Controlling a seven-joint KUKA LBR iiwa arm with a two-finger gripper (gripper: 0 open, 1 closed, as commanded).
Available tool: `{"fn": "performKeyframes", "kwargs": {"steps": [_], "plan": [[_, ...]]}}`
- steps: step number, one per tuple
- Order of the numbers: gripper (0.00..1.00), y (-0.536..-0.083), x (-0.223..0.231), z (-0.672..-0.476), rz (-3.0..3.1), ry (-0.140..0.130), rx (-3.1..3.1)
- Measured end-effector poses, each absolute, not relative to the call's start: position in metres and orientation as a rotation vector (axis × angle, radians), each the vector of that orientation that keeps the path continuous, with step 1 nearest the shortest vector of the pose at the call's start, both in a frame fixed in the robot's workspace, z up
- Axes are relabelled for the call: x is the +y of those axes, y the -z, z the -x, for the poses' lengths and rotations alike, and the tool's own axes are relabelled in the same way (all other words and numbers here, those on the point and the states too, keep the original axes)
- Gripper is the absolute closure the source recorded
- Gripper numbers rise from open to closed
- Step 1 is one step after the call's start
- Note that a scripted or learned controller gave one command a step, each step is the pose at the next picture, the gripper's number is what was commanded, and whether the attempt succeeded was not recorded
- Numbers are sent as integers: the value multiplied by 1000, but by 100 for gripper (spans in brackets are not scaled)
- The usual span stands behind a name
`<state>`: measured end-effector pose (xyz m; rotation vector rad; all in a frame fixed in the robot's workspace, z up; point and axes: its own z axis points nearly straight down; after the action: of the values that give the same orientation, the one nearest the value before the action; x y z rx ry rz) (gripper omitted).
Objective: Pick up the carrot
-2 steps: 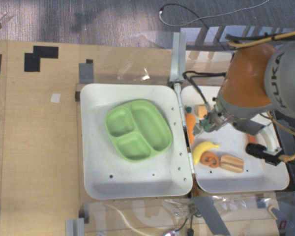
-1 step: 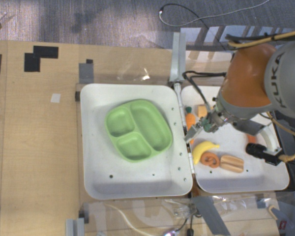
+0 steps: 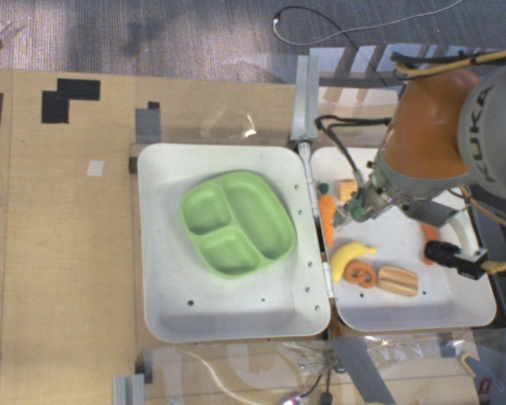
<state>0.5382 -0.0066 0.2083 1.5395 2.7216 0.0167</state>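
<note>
Currently the carrot (image 3: pixel 326 213) lies along the left wall of the right bin (image 3: pixel 455 310), just above the banana (image 3: pixel 351 257). Gripper (image 3: pixel 357 209) sits right beside the carrot; can't tell its opening. Green divided plate (image 3: pixel 236 222) is in the left bin (image 3: pixel 164 294). Hot dog (image 3: pixel 397 280) is near the banana.

Orange carrot (image 3: pixel 326 215) against the white right bin (image 3: pixel 455 306), with a yellow banana (image 3: pixel 349 256), a red-orange ring (image 3: pixel 362 275) and a tan hot dog bun (image 3: pixel 398 281) close by. Over in the white left bin (image 3: pixel 164 302), a lime-green divided plate (image 3: pixel 237 222). Pale wood-brown bench (image 3: pixel 59 268), black patches on it, and the arm (image 3: pixel 438 129) shows grey with an orange band.
</note>
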Motion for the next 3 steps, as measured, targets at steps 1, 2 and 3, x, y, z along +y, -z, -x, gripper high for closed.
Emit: {"fn": "performKeyframes", "kwargs": {"steps": [1,2,3], "plan": [[0,-208,-7,-538,-1539,-17,2722],[100,-220,-6,-540,-1537,-22,2717],[0,-220,-6,-540,-1537,-22,2717]]}}
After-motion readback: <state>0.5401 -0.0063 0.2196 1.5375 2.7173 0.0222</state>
